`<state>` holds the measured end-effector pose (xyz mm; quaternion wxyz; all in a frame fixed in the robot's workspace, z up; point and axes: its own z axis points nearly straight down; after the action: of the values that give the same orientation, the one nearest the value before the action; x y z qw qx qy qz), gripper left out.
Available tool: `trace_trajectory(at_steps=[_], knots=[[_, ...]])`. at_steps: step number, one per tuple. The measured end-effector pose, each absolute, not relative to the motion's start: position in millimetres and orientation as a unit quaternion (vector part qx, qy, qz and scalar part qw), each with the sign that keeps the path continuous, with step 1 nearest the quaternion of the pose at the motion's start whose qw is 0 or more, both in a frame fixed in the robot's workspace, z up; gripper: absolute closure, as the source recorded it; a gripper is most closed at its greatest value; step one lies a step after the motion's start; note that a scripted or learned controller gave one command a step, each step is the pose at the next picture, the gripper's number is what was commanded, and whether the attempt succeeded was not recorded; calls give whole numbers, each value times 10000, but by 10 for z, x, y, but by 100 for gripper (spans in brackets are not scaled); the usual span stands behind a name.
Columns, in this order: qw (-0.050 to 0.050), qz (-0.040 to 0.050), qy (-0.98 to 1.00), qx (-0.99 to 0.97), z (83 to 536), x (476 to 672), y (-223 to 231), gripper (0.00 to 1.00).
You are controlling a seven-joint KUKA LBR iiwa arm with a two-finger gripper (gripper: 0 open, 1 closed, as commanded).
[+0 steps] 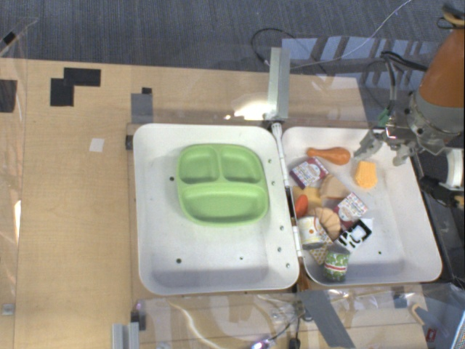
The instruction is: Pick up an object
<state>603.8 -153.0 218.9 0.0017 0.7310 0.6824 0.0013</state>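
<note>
Cheese wedge (365, 174) is left unlifted at right of frame, straddled by the spread, empty gripper (383, 148).

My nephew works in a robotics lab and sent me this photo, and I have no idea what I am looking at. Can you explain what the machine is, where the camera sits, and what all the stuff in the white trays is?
One camera, fixed above a wooden bench, looks down at a slant. The machine entering from the right is a robot arm, grey with an orange band; its two-finger tool hangs open over the top edge of the right shallow white bin, with nothing between its fingers. That bin holds a jumble of small toy foods and packets: an orange toy drumstick, a yellow-orange wedge of toy cheese, a small purple-and-white packet and a green-and-white can, among others. The left shallow white bin holds a green plastic divided plate. The job is to pick up one object.
</note>
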Motion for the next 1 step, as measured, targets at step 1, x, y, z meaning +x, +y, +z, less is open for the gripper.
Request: trace_trajectory(at_steps=[1], knots=[[22,12,7880,6157,1040,6320,-1817,0]])
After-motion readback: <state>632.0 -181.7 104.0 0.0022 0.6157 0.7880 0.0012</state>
